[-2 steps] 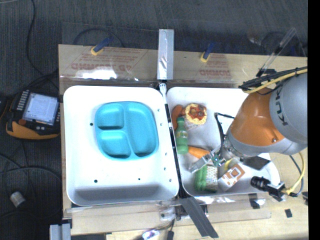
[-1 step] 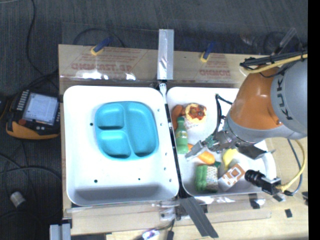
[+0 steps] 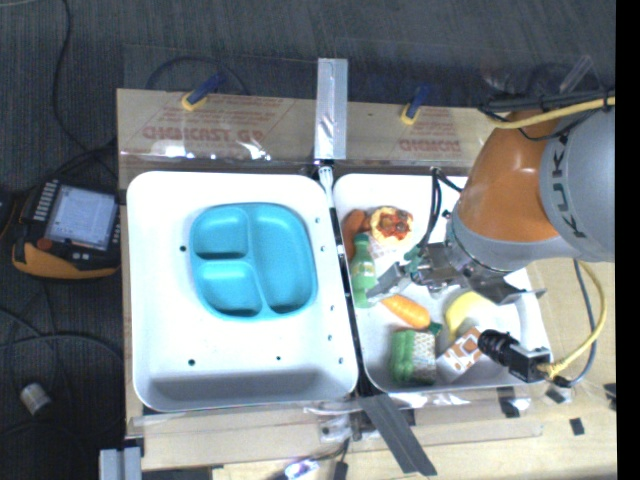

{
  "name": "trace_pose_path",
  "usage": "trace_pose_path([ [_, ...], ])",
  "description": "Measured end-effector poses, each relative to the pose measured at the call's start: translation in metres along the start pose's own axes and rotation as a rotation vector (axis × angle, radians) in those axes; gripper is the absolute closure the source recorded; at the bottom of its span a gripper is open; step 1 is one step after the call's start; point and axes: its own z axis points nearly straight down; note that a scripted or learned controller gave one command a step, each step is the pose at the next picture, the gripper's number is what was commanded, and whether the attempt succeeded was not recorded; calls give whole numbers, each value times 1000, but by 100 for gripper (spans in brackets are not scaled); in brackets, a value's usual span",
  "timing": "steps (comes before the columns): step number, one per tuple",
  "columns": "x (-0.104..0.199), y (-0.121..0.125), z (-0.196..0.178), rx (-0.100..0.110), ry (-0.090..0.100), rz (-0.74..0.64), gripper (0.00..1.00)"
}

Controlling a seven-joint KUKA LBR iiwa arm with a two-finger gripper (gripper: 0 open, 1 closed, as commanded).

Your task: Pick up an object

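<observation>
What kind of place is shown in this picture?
Probably a robotics lab set up for grasping trials. A robot arm reaches over two white bins, the right one holding toy food, and a handheld control pendant lies on the carpet.

Arm (image 3: 540,183) was cut off at the right edge. Right bin (image 3: 400,190) was partly hidden by it; finger state at gripper (image 3: 405,271) was unreadable.

Brown bench (image 3: 240,128), 2 shallow white bins side by side, left bin (image 3: 160,368), right bin (image 3: 530,313)
</observation>
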Motion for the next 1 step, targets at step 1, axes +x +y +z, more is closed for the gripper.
trace_pose_path([
  [1, -64, -4, 65, 2, 1, -194, 0],
])
